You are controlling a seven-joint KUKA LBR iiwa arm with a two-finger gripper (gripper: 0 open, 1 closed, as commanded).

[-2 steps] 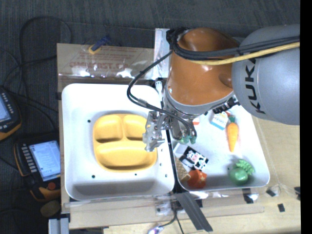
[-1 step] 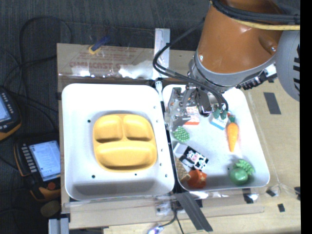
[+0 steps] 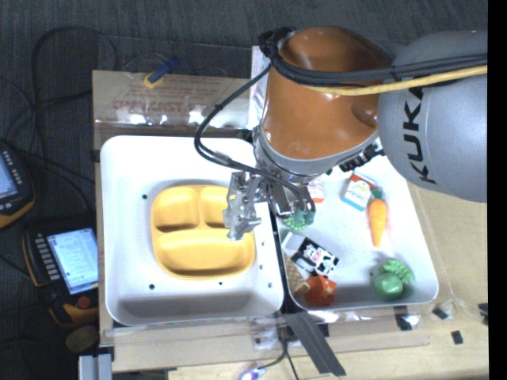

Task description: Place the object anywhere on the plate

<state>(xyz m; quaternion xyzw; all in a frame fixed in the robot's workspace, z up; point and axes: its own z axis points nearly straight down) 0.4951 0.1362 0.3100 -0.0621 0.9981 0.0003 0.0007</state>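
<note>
From my seat the end effector (image 3: 252, 206) hung over the plate's (image 3: 190, 248) right edge; couldn't tell if it gripped anything. Plate looked bare, so placing wasn't done.

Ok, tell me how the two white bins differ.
The left bin holds one thing, a yellow divided plate; the right bin holds several small toys, among them a carrot and a green vegetable. The pincer hangs over the wall between them. Both are shallow and white.
</note>
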